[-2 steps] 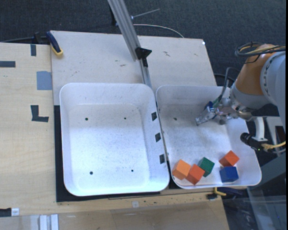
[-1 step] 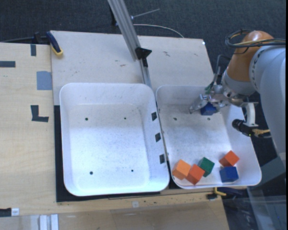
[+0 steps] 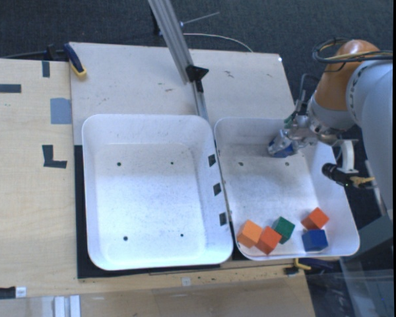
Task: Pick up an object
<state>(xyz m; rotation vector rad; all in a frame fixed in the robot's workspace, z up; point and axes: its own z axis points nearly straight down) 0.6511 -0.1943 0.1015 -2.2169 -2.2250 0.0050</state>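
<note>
Blocks are what the arm is after, and all five sit huddled along the lower edge of the right bin (image 3: 330, 243), probably because its floor slopes that way or they slid there together: two orange ones touching at lower centre (image 3: 251, 232) and (image 3: 269, 239), a green one (image 3: 284, 228) just beside them, then another orange (image 3: 315, 218) resting against a blue one (image 3: 315, 241) toward the lower right corner. Starting with the biggest things, a pale wooden bench (image 3: 26, 197) fills the left of the frame, with a lighter board over it carrying both bins; dark carpet lies beyond along the top. The left bin (image 3: 92, 177) is the larger of the two. The grey arm (image 3: 376, 104), orange band above the wrist, leans in from the right, and its gripper (image 3: 282, 145) hangs over the upper part of the right bin, well apart from the blocks (something bluish shows at its tip, too small to read). Whether it is spread or closed I cannot tell. A slanted metal rail (image 3: 175, 35) crosses the top, and a yellow-tipped clamp (image 3: 76, 61) sits at upper left.
</note>
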